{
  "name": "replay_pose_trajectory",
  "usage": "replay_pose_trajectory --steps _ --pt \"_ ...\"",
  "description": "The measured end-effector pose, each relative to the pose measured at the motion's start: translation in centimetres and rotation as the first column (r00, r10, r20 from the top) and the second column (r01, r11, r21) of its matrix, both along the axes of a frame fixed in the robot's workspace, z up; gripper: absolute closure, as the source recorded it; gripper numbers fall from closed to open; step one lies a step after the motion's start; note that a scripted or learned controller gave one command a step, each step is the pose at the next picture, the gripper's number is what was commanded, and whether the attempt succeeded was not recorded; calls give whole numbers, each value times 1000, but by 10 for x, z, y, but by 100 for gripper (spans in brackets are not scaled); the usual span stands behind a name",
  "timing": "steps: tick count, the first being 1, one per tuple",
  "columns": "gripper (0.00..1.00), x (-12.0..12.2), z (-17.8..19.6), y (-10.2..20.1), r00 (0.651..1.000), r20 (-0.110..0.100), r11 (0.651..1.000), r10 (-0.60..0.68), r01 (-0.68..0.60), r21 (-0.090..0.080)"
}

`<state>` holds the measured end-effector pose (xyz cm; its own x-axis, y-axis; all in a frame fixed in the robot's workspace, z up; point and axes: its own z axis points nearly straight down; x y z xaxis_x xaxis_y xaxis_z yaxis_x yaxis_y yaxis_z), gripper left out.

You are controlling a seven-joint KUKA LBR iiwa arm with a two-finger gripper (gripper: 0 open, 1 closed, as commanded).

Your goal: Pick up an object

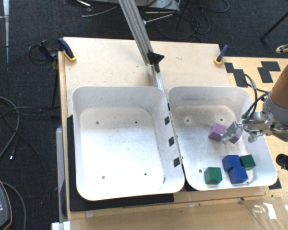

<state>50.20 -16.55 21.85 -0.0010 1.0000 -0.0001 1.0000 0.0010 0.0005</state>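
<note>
On the wood surface sit two white bins, and we should lower slowly onto the purple block; whether our jaws are clenched we cannot tell.

Even, bright overhead light falls on the bench; both white bins read nearly washed out, with soft shadows under their near rims. The dark carpet stays dim. Focus is slightly soft throughout, with mild blockiness.
</note>
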Motion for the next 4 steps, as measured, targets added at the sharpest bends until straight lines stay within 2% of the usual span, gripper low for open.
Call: replay_pose_trajectory --steps 1,2,3,4 --pt "0 40 -126 20 1000 -1 1000 3 -3 -1" --pt "0 102 -123 9 1000 4 1000 3 -3 -2" --pt "0 116 -123 51 1000 2 1000 5 -5 1" --pt "0 166 -122 30 1000 5 1000 3 -3 -2"
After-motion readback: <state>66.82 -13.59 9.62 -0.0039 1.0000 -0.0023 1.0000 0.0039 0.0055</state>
